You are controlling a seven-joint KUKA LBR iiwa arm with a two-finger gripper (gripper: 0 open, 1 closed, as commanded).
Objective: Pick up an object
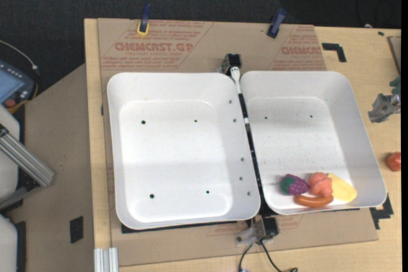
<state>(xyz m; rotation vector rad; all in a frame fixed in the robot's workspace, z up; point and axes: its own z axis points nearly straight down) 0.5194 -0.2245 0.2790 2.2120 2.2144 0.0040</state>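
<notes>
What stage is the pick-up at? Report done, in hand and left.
Done: nothing visible yet. The toy grapes, the red sausage, the orange piece and the yellow piece all lie clustered in the near corner of the right bin.
In hand: nothing visibly grasped.
Left: the whole pick, reaching down, gripping one toy and lifting it.

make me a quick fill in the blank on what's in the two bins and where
1. The toy items lie clustered in the ____ bin as the camera sees it.
2. The cluster sits near that bin's ____ edge, the one closest to the camera.
3. The bunch of grapes is coloured ____.
4. The sausage-shaped orange piece lies on the near side of the ____ piece and the orange-red lump.

Missing words: right; front; purple; yellow
</notes>
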